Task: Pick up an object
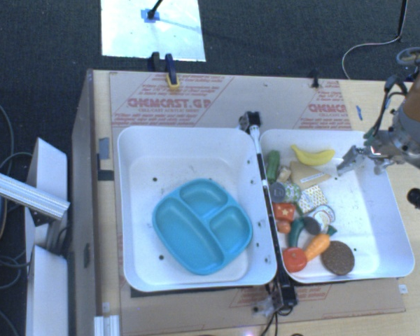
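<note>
The right bin [392, 222] holds a pile of toy foods along its left side: a yellow banana [312, 155], a green cucumber [273, 165], a red tomato [295, 259], an orange carrot [316, 245] and a brown round cookie [337, 257]. My gripper [351, 159] hangs over the bin's upper right part, to the right of the banana, apart from the pile. Nothing shows between its fingers.
The left bin [140, 187] holds a blue divided plate [201, 225]. A black clamp [251, 122] sits at the top of the ridge between the bins. Cardboard [196, 96] lies behind them. A cable [364, 47] loops at the upper right.
</note>
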You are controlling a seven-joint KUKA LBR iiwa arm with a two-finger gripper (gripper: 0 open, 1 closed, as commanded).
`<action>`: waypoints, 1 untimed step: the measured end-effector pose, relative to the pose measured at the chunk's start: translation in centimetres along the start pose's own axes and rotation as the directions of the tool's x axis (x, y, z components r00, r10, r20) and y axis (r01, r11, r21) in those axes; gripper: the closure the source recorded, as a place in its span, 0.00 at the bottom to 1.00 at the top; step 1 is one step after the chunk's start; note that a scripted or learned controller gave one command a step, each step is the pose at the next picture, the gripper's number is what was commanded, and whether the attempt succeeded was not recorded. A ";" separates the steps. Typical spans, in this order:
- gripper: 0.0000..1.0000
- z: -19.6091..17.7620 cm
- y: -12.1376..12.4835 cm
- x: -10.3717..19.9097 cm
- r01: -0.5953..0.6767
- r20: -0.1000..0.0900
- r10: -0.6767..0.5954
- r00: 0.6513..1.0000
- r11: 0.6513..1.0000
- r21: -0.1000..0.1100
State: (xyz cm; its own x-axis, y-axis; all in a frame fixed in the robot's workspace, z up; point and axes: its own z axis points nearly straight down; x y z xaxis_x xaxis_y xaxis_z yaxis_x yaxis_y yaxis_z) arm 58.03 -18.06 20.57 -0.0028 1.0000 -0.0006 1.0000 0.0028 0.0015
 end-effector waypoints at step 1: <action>0.00 6.2 -6.8 1.8 -0.001 -0.001 0.001 1.000 1.000 0.001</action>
State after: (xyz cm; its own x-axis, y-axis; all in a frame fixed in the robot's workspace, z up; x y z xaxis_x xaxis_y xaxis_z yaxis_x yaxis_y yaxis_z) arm 51.21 -16.32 14.38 -0.0014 1.0000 0.0002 1.0000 0.0014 0.0000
